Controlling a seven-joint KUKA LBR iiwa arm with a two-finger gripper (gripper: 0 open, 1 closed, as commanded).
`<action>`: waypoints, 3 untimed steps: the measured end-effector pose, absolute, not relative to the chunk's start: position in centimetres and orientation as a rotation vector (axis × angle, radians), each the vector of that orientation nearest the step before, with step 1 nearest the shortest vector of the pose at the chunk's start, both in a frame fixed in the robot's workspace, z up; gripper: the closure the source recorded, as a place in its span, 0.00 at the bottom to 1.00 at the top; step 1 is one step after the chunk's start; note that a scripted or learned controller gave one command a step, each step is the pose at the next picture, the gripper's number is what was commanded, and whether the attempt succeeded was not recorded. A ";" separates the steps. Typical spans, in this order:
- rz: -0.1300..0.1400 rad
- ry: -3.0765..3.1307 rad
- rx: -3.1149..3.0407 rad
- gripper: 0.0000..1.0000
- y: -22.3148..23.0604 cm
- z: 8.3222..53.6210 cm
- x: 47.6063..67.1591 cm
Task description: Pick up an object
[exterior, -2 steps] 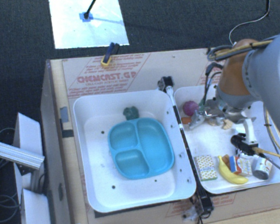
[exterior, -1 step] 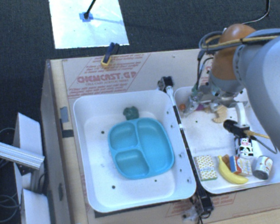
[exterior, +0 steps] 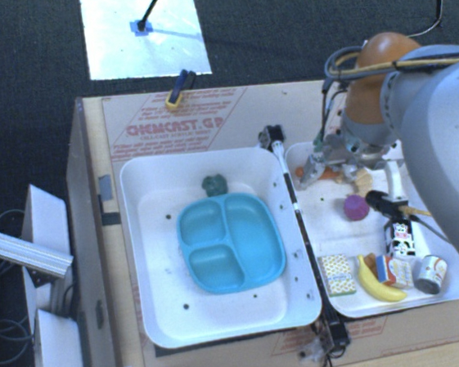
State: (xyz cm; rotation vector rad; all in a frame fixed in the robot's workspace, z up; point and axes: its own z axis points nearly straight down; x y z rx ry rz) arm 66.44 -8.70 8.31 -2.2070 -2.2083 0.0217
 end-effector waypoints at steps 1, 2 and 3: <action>-0.005 -2.230 -2.219 0.00 -8.8 15.7 67.0; 0.001 -2.225 -2.219 0.00 -11.2 10.7 64.3; -0.003 -2.228 -2.220 0.00 -11.5 14.0 65.5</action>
